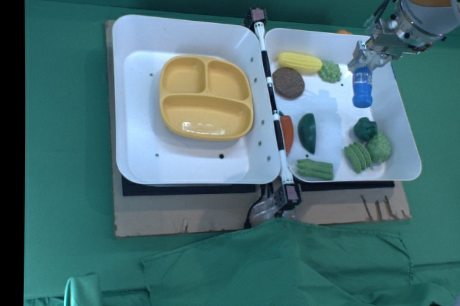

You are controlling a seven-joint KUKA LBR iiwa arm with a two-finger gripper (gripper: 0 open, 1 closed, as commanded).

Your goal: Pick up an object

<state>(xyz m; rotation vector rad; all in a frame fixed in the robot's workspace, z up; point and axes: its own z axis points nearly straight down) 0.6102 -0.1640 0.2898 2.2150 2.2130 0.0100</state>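
Note:
My gripper (363, 65) hangs over the right bin's (402, 121) far right part, shut on the top of a small blue bottle (363, 89). The bottle hangs upright below the fingers. Other items lie in the same bin: a yellow corn cob (300, 62), a brown round patty (288, 82), a light green grape bunch (330, 71), an orange carrot (287, 133), a dark green pepper (307, 132), green bean pods (315, 169), a broccoli head (365, 128) and a pale green leafy piece (368, 151).
The left bin (136, 132) holds a yellow divided plate (206, 97). A black-and-white rail (272, 107) runs between the bins. Green cloth (287, 261) lies bunched in front of the bench.

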